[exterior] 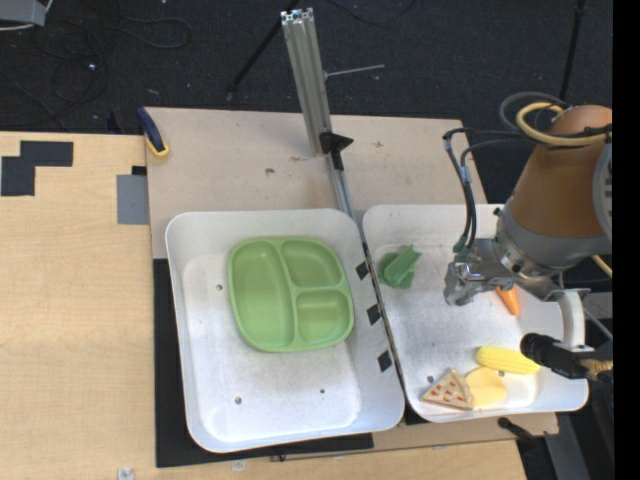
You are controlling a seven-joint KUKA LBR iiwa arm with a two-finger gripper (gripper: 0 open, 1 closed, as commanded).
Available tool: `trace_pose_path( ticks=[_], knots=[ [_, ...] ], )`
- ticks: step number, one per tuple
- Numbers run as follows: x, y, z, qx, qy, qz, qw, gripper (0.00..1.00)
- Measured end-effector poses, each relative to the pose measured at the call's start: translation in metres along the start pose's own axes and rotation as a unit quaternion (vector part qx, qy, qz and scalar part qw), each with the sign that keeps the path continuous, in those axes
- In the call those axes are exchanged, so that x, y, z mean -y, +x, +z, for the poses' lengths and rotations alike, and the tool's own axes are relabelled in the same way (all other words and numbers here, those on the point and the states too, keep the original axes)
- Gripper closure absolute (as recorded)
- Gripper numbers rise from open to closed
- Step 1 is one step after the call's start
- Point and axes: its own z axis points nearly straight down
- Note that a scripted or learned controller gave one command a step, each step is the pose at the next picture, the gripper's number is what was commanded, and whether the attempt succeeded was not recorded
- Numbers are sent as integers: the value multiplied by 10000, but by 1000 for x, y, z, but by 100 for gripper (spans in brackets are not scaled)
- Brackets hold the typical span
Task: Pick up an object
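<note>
Camera view | gripper (462,290) low in right white bin (440,408), can't tell its grip | small green plastic toy (400,266) just beside it | looks light, hard, smooth; grab across its middle

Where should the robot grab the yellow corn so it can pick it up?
Probably across the middle of the corn, coming straight down. It lies flat and long in the right bin, so the narrow width suits the hand. A yellow piece touches its lower side, which crowds that side.

The bench (250,163) bears the left bin (200,388) and right bin (425,228), touching side by side.
</note>
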Motion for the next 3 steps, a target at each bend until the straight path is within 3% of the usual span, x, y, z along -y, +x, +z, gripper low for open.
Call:
trace_pose_path(
  ticks=[3],
  knots=[
    [-12, 153, -16, 4, -5, -8, 10000, 100]
  ],
)
